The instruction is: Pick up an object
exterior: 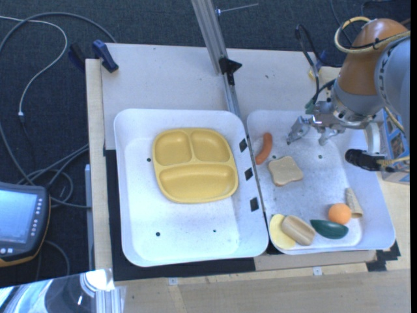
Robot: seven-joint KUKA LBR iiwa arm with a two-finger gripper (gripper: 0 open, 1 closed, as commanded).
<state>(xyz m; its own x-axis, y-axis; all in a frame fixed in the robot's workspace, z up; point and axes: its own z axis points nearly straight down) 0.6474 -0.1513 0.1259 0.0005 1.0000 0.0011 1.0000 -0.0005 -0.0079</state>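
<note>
My gripper (pixel 310 133) hangs over the far part of the right bin (pixel 313 181), its fingers spread open with nothing between them. An orange sausage (pixel 263 148) lies to its left by the bin's left wall. A slice of bread (pixel 285 171) rests just in front of the gripper, apart from it. Along the near edge of this bin are a tan bun (pixel 298 229) on a small yellow dish (pixel 275 227), a green vegetable (pixel 330 229), an orange ball (pixel 339 213) and a beige piece (pixel 354 203).
The left bin (pixel 137 194) holds a yellow divided plate (pixel 194 163). A metal post (pixel 212 25) slants up from between the bins. A blue clamp (pixel 104 55) sits at the bench's far left corner. Cables lie on the floor at left.
</note>
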